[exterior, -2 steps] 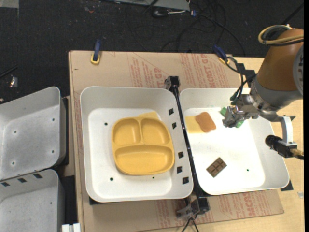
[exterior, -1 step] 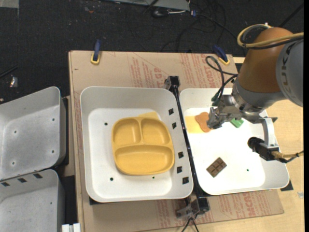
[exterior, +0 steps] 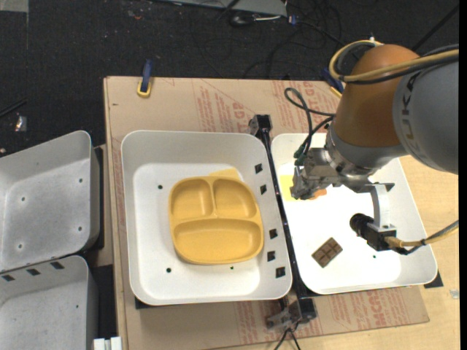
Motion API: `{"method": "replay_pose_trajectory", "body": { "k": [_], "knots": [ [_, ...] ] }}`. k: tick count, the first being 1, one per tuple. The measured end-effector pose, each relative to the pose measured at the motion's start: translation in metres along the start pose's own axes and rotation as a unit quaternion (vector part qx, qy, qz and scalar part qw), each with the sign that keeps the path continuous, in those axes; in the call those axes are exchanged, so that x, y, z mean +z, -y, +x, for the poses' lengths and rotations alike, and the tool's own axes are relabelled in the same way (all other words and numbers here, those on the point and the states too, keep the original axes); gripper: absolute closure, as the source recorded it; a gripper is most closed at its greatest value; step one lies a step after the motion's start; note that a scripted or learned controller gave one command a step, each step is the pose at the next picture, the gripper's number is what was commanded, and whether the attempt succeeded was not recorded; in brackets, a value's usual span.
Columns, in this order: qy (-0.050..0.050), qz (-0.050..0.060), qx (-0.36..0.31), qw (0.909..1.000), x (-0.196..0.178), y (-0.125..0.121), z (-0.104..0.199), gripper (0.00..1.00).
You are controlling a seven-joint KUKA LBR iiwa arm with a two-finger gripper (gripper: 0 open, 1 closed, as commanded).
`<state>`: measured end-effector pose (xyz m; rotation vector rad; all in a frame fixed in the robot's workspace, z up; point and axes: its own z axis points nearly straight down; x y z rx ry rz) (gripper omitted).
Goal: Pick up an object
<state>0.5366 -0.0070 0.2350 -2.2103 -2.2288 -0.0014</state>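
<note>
The gripper (exterior: 305, 188) is low over the far left corner of the right bin (exterior: 408, 272), above a yellow and orange object (exterior: 292, 189); whether it is apart or together I cannot tell. A brown chocolate-like bar (exterior: 327, 251) lies nearer. In the left bin (exterior: 139, 195) rests a yellow divided plate (exterior: 216, 220).

Bright, even overhead light washes both white bins (exterior: 146, 195) nearly to glare, while the floor (exterior: 66, 35) beyond stays dark. Shadows are soft and short beneath the arm (exterior: 387, 100). Focus is fairly crisp; the picture looks slightly grainy, without obvious edge distortion.
</note>
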Motion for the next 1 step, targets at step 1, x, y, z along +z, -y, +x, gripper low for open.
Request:
{"method": "replay_pose_trajectory", "body": {
  "k": [1],
  "knots": [
    [0.000, 0.000, 0.000, 1.0000, 0.0039, -0.0039, 0.0618, 1.00]
  ]
}}
